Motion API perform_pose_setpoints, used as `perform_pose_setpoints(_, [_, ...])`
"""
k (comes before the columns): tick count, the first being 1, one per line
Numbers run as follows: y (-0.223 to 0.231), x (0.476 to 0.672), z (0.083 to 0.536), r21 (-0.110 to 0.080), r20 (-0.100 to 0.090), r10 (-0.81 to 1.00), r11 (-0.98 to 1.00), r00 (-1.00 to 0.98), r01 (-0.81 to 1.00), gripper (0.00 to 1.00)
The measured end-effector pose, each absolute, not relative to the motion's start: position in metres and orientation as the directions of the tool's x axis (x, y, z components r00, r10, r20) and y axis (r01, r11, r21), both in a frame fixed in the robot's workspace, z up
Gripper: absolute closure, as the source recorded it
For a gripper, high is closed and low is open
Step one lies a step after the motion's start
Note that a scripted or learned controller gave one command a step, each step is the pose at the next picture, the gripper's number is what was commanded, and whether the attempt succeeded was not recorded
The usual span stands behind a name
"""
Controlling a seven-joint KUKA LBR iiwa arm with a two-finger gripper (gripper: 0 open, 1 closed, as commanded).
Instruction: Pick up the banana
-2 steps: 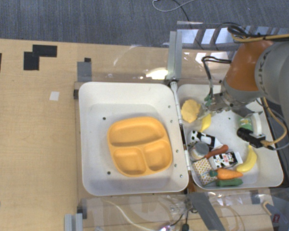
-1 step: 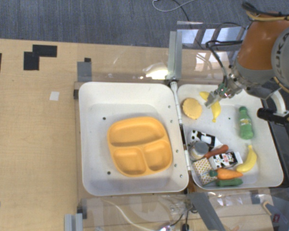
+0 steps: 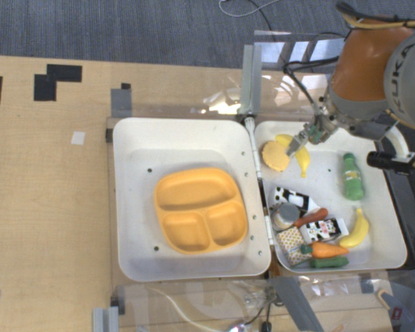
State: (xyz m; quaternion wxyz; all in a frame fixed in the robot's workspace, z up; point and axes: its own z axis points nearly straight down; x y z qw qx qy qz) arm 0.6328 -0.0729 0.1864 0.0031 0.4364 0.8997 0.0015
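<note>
Banana (image 3: 301, 160) upper centre of right bin (image 3: 394, 185), beside round yellow piece (image 3: 276, 155) | gripper (image 3: 298, 142) just above it, claw state can't tell | step: approach, not grasped | next: descend, pinch banana, lift.

My one camera sits fixed above the table (image 3: 48, 206), looking down aslant at both white bins (image 3: 128, 206); the arm (image 3: 373, 61) enters from the right.

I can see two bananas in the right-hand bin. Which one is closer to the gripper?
The small banana at the bin's far end, beside the round yellow piece. The gripper hovers just above it, while the other banana lies near the bin's front right corner.
</note>
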Motion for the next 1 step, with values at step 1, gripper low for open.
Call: perform_pose_setpoints(1, [-0.0719,0.635,0.1991,0.012,-0.009,0.784,0.62,-0.62,0.784,1.0])
